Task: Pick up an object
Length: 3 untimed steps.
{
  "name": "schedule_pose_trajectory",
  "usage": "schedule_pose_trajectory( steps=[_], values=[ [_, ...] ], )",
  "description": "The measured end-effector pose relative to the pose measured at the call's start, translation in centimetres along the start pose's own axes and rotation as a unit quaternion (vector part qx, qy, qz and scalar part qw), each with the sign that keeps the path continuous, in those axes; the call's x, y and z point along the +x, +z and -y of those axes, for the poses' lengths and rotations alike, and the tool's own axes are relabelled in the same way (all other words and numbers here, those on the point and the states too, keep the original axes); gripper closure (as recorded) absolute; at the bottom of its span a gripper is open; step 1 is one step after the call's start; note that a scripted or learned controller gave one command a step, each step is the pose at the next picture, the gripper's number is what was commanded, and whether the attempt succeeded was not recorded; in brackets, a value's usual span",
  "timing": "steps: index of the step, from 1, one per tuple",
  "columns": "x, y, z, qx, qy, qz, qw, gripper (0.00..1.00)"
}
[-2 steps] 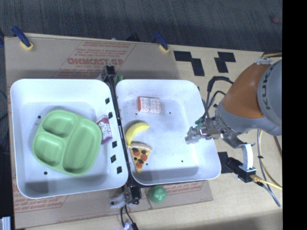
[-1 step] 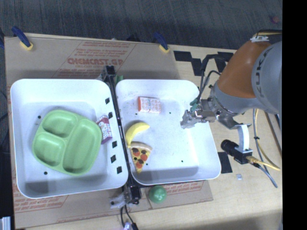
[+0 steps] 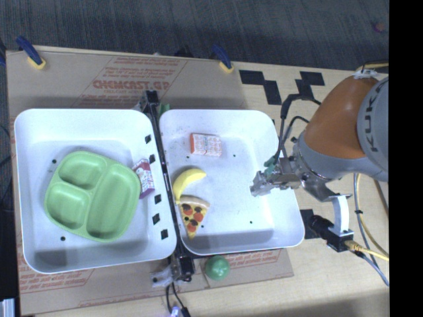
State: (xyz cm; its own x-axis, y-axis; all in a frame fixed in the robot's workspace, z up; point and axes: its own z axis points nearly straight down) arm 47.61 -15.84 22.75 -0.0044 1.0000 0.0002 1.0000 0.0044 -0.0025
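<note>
Yellow and curved, the smooth plastic banana (image 3: 187, 179) lies at the right white bin's (image 3: 264, 238) left side, long axis slanting from near-left to far-right. Just near it, a flat toy pizza slice (image 3: 192, 215) points toward the near edge. My pincer (image 3: 263, 184) hangs over the bin's right part — how far open, I cannot tell. Red print on the cardboard (image 3: 132, 78) reads "CHEMCAST".
</note>
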Motion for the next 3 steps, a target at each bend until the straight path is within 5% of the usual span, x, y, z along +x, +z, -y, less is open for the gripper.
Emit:
schedule_pose_trajectory(
  steps=[1,2,3],
  values=[
    [5.8,1.5,-0.9,0.000,-0.002,0.000,1.0000,1.00],
    [-1.4,6.4,-0.7,0.001,-0.001,0.000,1.0000,1.00],
    [0.1,3.4,-0.1,-0.001,-0.001,0.000,1.0000,1.00]
  ],
)
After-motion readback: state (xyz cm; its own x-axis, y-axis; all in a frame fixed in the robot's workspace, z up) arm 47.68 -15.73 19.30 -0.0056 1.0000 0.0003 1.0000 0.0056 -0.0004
